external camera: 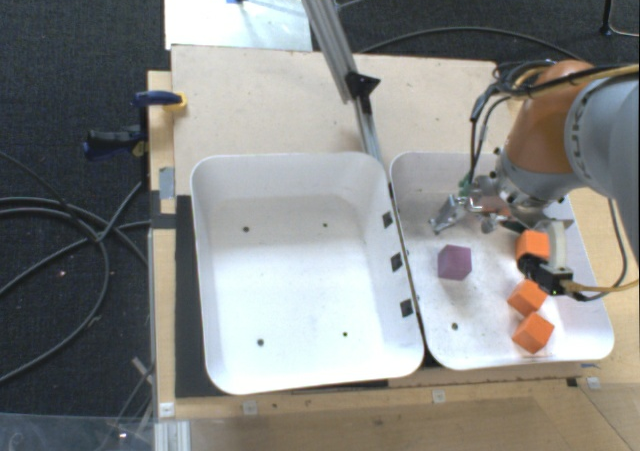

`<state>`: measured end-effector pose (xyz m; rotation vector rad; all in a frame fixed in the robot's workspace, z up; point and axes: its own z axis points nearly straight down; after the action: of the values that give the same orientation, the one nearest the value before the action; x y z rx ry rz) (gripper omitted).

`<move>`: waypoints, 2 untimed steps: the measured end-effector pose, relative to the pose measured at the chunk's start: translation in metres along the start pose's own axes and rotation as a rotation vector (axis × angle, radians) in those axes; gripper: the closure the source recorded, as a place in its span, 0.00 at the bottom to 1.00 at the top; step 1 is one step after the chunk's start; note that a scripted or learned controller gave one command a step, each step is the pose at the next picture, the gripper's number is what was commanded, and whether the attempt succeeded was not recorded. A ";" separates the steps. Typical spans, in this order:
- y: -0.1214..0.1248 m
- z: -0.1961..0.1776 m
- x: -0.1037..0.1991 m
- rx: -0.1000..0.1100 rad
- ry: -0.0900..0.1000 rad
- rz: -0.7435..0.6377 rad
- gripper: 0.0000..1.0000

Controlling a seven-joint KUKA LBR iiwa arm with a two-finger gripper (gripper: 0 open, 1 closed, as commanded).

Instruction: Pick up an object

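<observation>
- Three small blocks lie in the right bin: one purple cube and two orange cubes.
- Purple cube sits on the bin floor toward the bin's left-centre, resting flat, apart from everything else.
- Upper orange cube and lower orange cube sit close together near the bin's right-front corner; they look to be touching or nearly so, exact contact unclear.
- A third orange piece, with a black part and cable below it, sits just above the upper orange cube; it appears to belong to the arm's wrist hardware, though I cannot tell for sure.
- Gripper hangs over the rear part of the right bin, just above and slightly left of the purple cube, metal fingers pointing left. Nothing is seen between the fingers; whether they are spread or closed cannot be told from this angle.
- Arm enters from the right, grey body with orange band, cables looping over the wrist.
- Left bin sits beside the right bin, rims touching along the middle divide.
- Both bins rest on a tan bench board; a blue-and-yellow clamp grips its left edge.
- A slanted metal pole crosses the board from the top down to the junction of the bins.
</observation>
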<state>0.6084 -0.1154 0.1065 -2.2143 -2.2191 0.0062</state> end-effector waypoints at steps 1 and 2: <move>-0.037 0.018 0.009 -0.003 -0.001 0.001 0.00; -0.034 0.005 0.009 -0.012 -0.002 -0.002 1.00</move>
<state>0.5745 -0.1065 0.1016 -2.2191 -2.2275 -0.0047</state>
